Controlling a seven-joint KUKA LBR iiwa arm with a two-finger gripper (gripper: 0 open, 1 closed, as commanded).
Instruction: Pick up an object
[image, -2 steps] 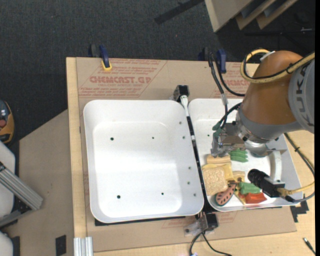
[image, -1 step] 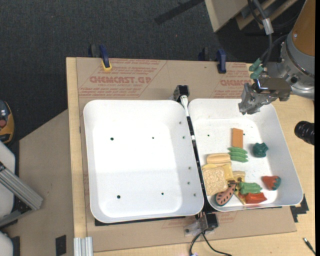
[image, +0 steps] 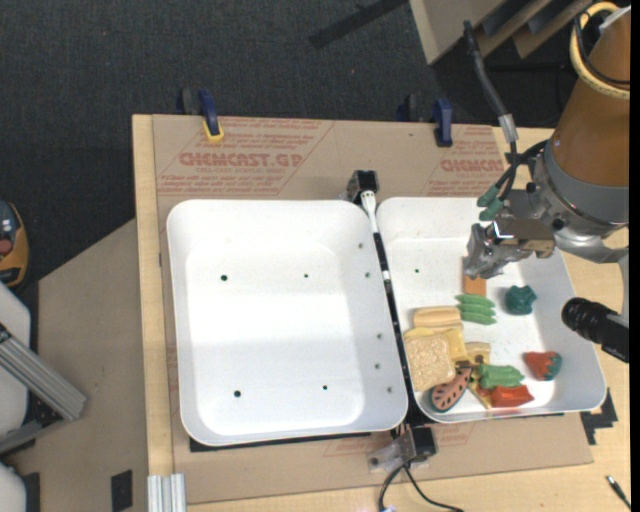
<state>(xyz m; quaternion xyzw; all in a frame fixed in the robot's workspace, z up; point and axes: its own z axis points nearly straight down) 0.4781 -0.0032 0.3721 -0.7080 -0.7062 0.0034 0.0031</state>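
Can't tell how the jaws are sitting, gripper (image: 487, 262) is hovering over the right bin (image: 430, 225).
Two white bins; left bin (image: 270, 315) is sitting beside it, toy foods (image: 470, 350) are piling along the right bin's near side: bread slice (image: 430, 357), green pods (image: 476, 309), teal lump (image: 519, 298), red piece (image: 541, 364).

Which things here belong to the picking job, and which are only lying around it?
Job: end effector; right bin; toy foods in it, such as bread slice, green pods, teal piece.

Just lying about: left bin; blue clamps; cardboard sheet.
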